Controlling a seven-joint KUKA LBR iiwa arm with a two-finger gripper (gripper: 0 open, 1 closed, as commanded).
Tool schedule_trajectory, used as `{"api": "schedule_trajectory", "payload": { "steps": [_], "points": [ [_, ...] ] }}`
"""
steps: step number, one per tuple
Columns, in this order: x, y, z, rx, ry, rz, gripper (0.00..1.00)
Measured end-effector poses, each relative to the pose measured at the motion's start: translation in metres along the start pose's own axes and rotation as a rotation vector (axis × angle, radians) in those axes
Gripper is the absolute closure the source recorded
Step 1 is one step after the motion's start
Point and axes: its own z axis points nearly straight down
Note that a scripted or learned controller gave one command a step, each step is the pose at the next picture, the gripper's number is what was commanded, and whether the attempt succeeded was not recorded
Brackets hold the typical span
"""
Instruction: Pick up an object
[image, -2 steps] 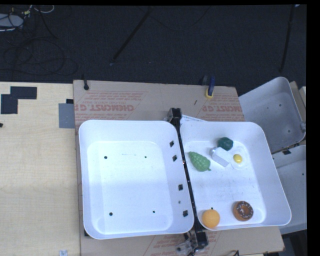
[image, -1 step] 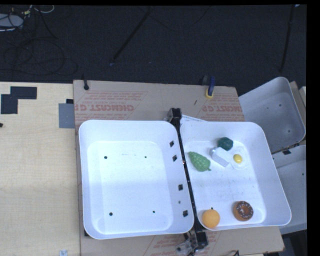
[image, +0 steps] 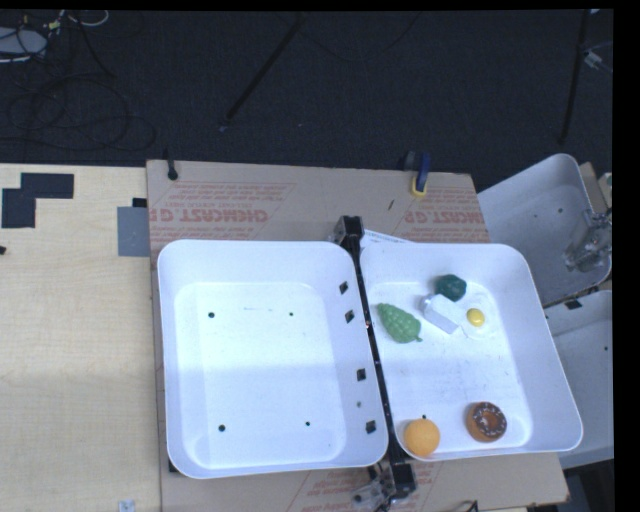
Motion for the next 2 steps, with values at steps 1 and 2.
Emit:
{"api": "schedule_trajectory", "payload": {
  "steps": [1, 2],
  "points": [
    [0.028, 0.0, 0.029, 0.002, -0.001, 0.004, 1.0],
    [0.077, 0.001, 0.066, 0.003, -0.001, 0.004, 1.0]
  ]
}}
